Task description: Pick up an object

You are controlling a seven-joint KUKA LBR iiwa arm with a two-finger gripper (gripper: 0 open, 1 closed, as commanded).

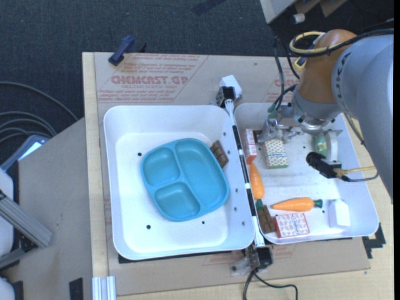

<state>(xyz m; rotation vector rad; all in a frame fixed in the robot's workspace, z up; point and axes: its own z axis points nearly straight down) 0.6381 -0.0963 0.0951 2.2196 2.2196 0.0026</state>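
2 white bins are seen side by side on the bench (150, 74). In the left bin (119, 167) a blue plate with 3 compartments (184, 179) is placed, and a small brown item (219, 154) is lying just beside its upper right edge. The arm (350, 74) is reached into the upper part of the right bin (359, 211), and the gripper (279, 125) is positioned just above a small patterned block (275, 153). It cannot be told whether the gripper is open or closed, and no object is seen held by it. In the same bin, 1 carrot (255, 180) is lying along the left wall, another carrot (294, 204) is lying near the front, a red and white packet (292, 225) is found at the front edge, and a white block (340, 214) is placed at the right.
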